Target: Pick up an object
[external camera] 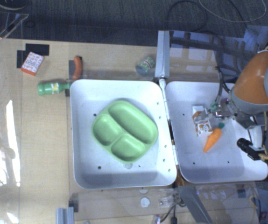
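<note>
My two-finger gripper (216, 115), aperture indeterminate, sits in the right white bin (190, 167); the orange toy carrot (212, 140) lies just below-left, axis diagonal.

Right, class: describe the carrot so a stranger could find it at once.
Find the right-hand white bin. Near its middle lies the carrot, tilted, just below a small printed packet. It is the one plain orange, tapered thing there.

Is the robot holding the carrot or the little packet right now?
It cannot be told. The gripper is down in the right bin, just above the carrot and beside the packet.
</note>
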`<state>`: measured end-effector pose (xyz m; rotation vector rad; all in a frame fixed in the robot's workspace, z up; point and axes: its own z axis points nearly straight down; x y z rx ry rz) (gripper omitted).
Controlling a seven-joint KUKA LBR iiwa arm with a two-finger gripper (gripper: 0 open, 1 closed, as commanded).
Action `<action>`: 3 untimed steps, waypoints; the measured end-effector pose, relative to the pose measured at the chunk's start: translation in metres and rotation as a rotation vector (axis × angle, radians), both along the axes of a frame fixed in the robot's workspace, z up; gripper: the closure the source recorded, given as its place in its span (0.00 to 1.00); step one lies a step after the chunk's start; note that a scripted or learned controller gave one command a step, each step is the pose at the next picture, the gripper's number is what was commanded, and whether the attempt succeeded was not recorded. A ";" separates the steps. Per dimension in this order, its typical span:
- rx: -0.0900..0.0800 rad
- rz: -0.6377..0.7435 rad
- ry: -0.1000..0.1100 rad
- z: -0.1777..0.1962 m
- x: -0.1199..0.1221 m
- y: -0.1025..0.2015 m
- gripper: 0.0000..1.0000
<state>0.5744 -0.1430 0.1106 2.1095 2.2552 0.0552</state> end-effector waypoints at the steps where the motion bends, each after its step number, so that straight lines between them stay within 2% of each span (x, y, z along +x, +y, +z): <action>1: 0.005 0.040 0.022 -0.002 0.054 -0.016 0.00; 2: 0.007 0.051 0.046 -0.017 0.101 -0.035 0.00; 3: 0.005 0.125 0.056 -0.023 0.054 0.003 0.00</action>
